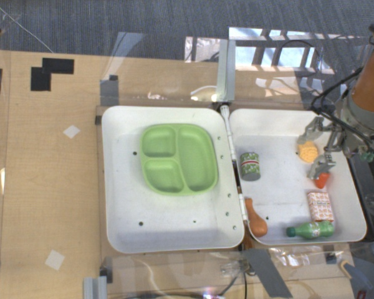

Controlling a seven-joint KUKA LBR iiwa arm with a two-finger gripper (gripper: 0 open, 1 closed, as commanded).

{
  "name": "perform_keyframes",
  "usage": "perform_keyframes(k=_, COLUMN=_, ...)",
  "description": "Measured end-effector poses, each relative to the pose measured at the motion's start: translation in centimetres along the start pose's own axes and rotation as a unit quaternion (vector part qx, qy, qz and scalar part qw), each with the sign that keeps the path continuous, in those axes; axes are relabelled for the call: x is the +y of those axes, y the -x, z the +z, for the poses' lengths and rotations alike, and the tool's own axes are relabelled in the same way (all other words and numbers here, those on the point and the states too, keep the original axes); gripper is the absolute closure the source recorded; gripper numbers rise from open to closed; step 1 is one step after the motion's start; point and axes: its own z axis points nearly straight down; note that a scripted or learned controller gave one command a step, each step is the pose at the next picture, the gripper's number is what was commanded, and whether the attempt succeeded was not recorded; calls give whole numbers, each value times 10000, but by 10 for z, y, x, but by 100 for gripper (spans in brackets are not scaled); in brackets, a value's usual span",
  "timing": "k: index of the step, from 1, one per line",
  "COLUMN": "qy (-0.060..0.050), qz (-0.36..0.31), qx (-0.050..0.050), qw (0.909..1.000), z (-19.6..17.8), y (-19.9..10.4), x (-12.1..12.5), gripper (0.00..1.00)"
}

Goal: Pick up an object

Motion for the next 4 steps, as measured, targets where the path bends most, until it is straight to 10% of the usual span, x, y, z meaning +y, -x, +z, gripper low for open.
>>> perform_keyframes(k=1, qy=-3, qz=943, qx=-13, qw=9955, z=103, y=10, x=-6, gripper=0)
perform_keyframes(k=2, qy=-9, qz=906, qx=-61, qw=9959, z=90, y=13, x=-4, gripper=100)
perform_keyframes(k=3, qy=2, qz=128, qx=-25, qw=9999, z=6, y=-36, x=46, gripper=100)
perform_keyframes(k=4, qy=1, qz=28, qx=13, qw=10000, z=20, y=-90, x=26, gripper=100)
